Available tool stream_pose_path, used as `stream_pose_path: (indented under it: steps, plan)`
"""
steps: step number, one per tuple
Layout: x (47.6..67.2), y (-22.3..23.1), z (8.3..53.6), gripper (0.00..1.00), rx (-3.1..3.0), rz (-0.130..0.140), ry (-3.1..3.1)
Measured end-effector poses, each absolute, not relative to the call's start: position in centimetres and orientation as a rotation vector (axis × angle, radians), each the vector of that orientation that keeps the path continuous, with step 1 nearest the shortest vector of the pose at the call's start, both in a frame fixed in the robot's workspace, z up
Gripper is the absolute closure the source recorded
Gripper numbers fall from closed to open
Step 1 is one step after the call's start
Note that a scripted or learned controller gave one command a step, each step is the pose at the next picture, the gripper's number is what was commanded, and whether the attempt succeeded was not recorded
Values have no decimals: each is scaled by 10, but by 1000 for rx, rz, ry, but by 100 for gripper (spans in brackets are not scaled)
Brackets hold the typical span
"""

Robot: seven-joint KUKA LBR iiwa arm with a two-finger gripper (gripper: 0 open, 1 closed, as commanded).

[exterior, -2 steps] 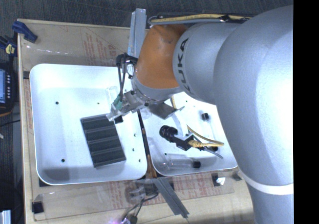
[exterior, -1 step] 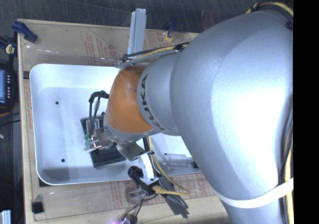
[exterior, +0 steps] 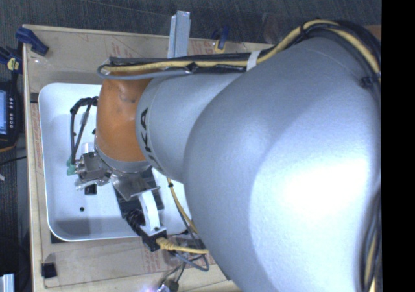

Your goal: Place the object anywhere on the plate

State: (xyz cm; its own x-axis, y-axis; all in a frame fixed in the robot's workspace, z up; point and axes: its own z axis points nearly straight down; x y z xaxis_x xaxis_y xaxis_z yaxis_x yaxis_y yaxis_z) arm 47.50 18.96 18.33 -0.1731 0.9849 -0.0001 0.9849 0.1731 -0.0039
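Strong light from above gives glare on the big grey metal arm; the shallow white bin seems slightly blurred, with soft shadows.

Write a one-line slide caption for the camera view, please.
Grey arm with orange band reaches over the left white bin.

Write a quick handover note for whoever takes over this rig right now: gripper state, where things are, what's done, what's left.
Gripper: low over the left white bin, at that bin's left side; the arm hides most of the bench.
Object and plate: cannot be made out from the camera view.
Done: no placement can be confirmed.
Left: check for a grasp, then set the object on the plate.
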Motion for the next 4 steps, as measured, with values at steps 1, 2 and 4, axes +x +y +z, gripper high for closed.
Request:
stream_pose_path:
  steps: [1, 2, 4]
  plan:
    - [509, 169, 233, 100, -1946, 4, -2463]
    - [597, 97, 191, 100, -2218, 6, -2221]
    - [540, 118, 95, 100, -2286, -2, -2154]
